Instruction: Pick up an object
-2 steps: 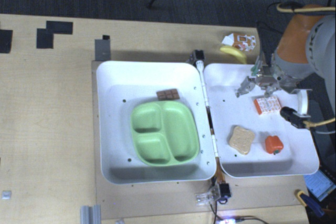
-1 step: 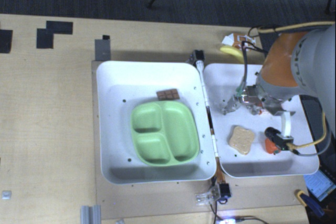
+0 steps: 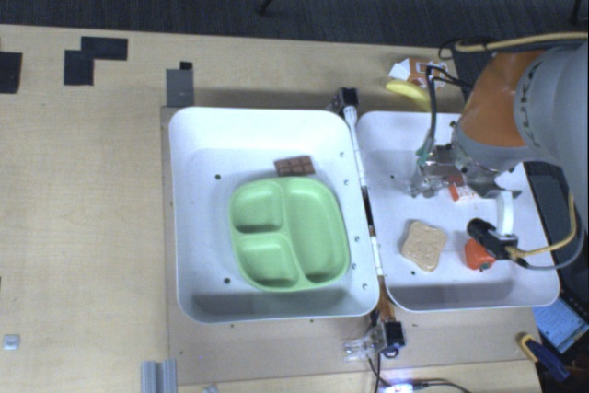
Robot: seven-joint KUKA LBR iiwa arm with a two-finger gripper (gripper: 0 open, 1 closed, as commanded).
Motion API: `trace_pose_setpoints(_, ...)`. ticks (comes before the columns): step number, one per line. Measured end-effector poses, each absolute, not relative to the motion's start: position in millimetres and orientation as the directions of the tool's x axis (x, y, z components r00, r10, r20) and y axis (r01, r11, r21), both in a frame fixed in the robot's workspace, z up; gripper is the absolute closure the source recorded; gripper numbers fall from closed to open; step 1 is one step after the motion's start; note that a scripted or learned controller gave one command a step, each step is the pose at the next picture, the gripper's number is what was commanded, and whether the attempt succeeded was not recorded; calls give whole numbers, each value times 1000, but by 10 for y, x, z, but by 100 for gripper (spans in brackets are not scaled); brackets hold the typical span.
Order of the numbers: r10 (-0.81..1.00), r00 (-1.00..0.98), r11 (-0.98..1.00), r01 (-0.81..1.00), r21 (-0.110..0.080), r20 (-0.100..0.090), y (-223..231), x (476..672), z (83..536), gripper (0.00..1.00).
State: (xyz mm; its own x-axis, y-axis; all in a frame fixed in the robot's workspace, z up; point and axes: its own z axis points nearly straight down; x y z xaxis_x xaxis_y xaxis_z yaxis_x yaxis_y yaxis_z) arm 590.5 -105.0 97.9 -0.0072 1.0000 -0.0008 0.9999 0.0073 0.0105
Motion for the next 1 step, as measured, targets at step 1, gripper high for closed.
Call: trace_pose_setpoints(1,1000,-7,7,1000,10,-1,-1050,5904,978,0)
